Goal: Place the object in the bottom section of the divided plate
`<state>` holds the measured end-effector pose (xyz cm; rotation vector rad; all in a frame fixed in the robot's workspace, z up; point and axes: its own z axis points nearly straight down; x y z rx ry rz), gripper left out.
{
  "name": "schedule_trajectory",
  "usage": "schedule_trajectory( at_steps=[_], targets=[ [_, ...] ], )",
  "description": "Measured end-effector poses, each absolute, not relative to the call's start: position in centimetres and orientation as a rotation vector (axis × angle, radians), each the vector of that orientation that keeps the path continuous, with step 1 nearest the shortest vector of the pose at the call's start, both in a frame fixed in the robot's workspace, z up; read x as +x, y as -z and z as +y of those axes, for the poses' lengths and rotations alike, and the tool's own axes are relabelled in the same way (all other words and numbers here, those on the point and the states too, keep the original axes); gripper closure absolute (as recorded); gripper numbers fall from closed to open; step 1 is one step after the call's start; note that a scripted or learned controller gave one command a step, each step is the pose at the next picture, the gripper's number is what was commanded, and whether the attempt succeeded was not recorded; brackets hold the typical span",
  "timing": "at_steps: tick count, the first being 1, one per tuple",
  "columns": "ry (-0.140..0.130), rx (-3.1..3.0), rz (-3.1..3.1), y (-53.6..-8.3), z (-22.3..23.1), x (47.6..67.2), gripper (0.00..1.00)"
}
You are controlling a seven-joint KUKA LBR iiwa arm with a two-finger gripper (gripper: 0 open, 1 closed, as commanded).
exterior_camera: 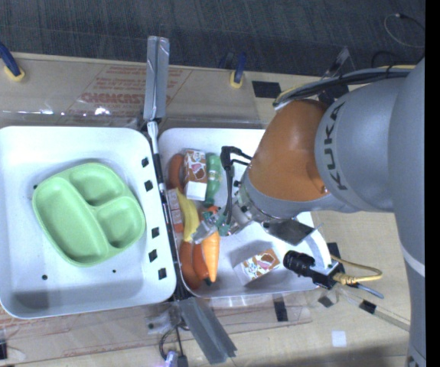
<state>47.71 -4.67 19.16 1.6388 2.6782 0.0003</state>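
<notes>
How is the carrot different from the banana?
The carrot is orange; the banana is yellow. The carrot looks thicker and tapers to a point; the banana is slimmer and slightly curved. The carrot lies nearer the bin's front edge. Both lie lengthwise in the right bin.

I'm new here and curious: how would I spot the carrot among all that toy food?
Look in the right-hand white bin, at the pile along its left wall. The carrot lies near the pile's lower end: an orange cone, unlike the yellow banana just above it.

Bright, even light; slight softness
</notes>
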Motion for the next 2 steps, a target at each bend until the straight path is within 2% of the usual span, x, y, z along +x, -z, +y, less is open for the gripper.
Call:
schedule_trajectory(
  at_steps=[1,2],
  targets=[
    [0.0,1.338,2.842,-19.6,0.8,56.9,1.0],
    [-0.002,0.86,3.02,-19.2,5.5,60.8,1.0]
  ],
)
